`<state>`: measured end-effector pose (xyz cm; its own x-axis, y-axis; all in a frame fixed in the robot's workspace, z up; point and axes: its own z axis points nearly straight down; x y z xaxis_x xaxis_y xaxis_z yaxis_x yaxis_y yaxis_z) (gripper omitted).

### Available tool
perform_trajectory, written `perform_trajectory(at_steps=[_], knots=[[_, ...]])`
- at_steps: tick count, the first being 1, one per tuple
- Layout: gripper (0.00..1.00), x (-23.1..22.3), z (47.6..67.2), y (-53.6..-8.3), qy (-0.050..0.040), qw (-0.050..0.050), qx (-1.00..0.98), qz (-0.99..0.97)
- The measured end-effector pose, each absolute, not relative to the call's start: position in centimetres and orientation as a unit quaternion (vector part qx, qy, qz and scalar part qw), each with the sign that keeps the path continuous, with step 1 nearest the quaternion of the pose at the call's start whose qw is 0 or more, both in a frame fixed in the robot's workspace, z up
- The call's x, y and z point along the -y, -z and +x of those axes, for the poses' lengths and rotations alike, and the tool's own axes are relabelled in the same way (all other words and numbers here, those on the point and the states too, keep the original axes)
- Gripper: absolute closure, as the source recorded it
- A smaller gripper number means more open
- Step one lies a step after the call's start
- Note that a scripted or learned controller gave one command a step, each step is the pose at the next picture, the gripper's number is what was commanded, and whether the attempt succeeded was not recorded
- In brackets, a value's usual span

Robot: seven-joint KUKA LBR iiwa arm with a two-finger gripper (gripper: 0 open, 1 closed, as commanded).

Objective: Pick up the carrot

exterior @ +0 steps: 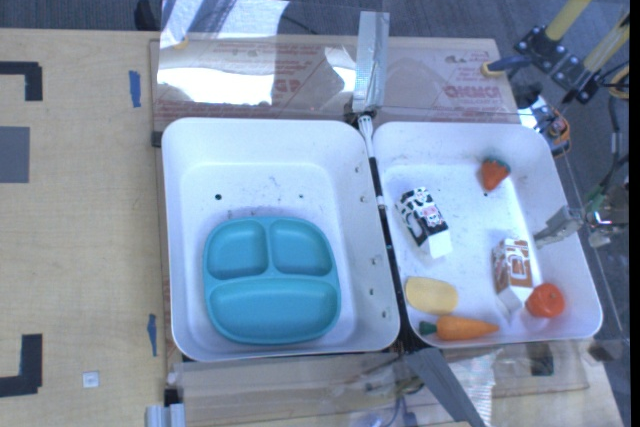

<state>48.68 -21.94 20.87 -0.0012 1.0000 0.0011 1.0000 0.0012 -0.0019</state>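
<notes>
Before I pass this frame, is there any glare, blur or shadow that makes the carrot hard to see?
In the camera view, strong glare sits on the clear panel behind the left bin; the carrot at the right bin's near edge is evenly lit and sharp enough to make out, with soft shadows only.

My one camera sits fixed above the bench (70, 215) and looks down at a slant, far enough back to take in both bins whole: the left bin (190, 155) and the right bin (570, 255) side by side, with floor beyond.
</notes>
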Motion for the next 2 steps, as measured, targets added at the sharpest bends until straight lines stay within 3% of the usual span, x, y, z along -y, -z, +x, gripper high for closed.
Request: perform_trajectory(at_steps=[1,2], knots=[[0.0,19.6,50.0,-17.2,-0.0008,0.003,0.615,-0.789],[0.0,18.3,52.5,-8.6,0.0009,0.001,0.48,-0.877]])
